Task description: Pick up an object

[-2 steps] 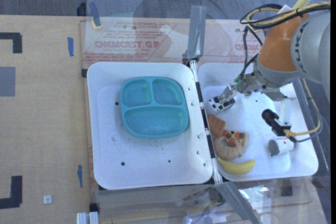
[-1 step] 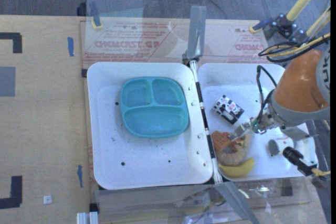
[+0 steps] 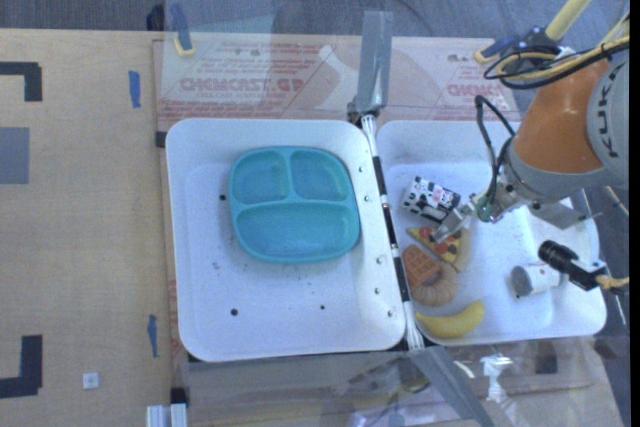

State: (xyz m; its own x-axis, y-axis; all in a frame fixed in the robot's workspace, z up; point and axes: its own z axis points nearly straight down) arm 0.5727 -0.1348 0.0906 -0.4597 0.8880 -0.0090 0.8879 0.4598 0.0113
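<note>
The right bin holds a black-and-white spotted toy near its left wall. Below the toy lies a yellow and red pizza-slice toy, then a brown, orange-topped pastry piece. A yellow banana rests at the front edge. My gripper reaches in from the right and hangs low between the spotted toy and the pizza slice, its tip just over the slice's upper edge. Nothing is visibly held.
A teal divided plate lies in the left bin. A ridge separates the two bins. The arm's orange band hangs over the right bin's back right corner. Bare white floor shows in the right bin's right half.
</note>
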